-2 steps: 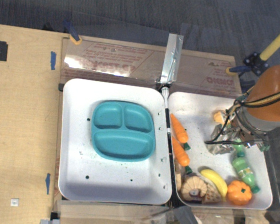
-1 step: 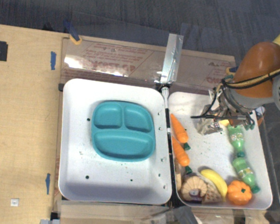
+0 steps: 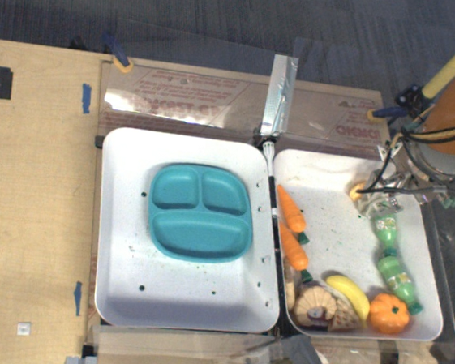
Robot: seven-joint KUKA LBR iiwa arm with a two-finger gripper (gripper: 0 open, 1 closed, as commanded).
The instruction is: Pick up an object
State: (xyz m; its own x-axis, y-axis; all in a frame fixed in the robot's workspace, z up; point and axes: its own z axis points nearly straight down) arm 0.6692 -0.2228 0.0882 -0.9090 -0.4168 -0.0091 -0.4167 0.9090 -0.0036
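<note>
Over the right bin's (image 3: 327, 168) far right corner, gripper (image 3: 381, 191) amid dark cables; finger spread impossible to tell, nothing seen pinched. Just below, knobbly translucent green pea pod (image 3: 394, 257). Along the near wall: glossy orange pumpkin (image 3: 389, 314), curved yellow banana (image 3: 349, 295), ridged tan pastry (image 3: 323, 308). By the left wall, two tapered carrots (image 3: 291, 229). In the left bin (image 3: 117, 222), a smooth teal divided plate (image 3: 201, 213).

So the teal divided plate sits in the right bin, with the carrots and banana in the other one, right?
Not quite. The camera view shows the teal divided plate in the left bin. The carrots and banana lie in the other one, the right bin.
</note>
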